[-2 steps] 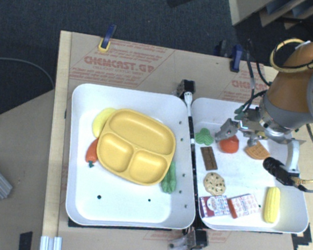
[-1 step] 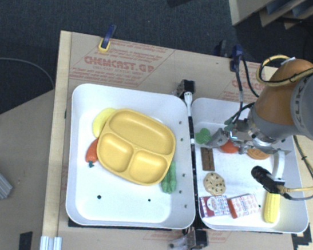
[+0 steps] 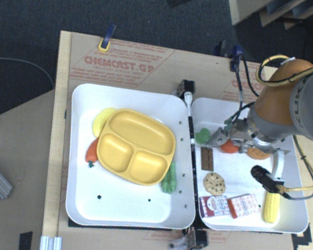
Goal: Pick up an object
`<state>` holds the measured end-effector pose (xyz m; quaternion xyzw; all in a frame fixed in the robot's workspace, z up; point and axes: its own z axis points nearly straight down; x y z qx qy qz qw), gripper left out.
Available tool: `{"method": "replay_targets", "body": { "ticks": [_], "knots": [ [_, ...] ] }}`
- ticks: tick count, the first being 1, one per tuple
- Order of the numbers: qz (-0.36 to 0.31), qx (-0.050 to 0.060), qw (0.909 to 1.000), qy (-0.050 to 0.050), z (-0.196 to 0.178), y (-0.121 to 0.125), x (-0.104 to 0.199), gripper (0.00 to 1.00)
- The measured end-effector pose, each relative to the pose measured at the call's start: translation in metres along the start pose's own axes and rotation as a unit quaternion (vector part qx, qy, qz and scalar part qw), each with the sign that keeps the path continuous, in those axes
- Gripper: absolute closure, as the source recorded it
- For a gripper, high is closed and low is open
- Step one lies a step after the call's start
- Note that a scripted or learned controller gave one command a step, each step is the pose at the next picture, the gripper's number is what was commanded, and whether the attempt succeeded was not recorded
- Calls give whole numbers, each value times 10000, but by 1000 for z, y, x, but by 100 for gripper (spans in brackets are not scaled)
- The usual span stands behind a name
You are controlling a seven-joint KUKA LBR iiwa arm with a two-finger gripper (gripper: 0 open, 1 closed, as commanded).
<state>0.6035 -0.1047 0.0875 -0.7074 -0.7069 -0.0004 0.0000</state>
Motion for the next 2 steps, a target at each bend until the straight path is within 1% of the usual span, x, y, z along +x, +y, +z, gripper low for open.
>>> {"method": "replay_targets", "body": {
  "ticks": [1, 2],
  "knots": [
    [0, -26, 10000, 7, -11, 1, 1, 100],
    [-12, -23, 10000, -7, -63, -2, 10, 100]
  ]
}}
